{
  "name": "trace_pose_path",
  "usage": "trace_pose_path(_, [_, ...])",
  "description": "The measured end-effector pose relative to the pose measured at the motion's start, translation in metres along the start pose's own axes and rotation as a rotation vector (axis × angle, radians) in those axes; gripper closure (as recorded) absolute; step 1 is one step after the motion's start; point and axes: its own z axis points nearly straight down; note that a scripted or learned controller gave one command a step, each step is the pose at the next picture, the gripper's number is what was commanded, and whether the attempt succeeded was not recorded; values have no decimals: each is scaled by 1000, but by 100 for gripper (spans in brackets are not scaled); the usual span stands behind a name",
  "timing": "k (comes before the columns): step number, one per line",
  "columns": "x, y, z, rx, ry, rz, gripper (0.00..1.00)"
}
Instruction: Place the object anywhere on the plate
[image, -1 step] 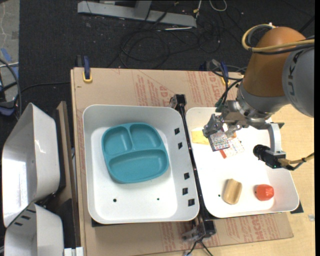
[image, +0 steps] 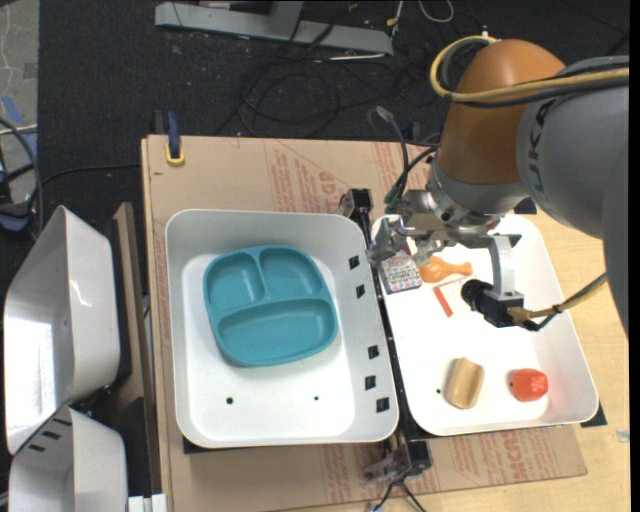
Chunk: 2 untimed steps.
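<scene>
Camera view: two-finger gripper (image: 420, 250) sits low at the far left corner of the right white bin (image: 560, 330), over a small orange pear-shaped object (image: 445, 268). Can't tell whether it has a grip.

Teal three-compartment plastic plate (image: 270, 305) lies in the left white bin (image: 200, 400), nothing on it.

Risks: a miss this near the wall, or clipping the bin divider during transfer. Tan cylinder (image: 463, 383) and red lump (image: 528, 384) are well apart.

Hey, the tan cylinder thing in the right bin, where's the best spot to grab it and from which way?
Grip the tan cylinder across its middle, probably from straight above. It lies on its side with bare bin floor around it; the red object sits apart, leaving finger room.
</scene>
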Motion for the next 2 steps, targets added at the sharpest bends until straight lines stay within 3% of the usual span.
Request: trace_pose_path(2, [114,24,3,0,0,1,100])
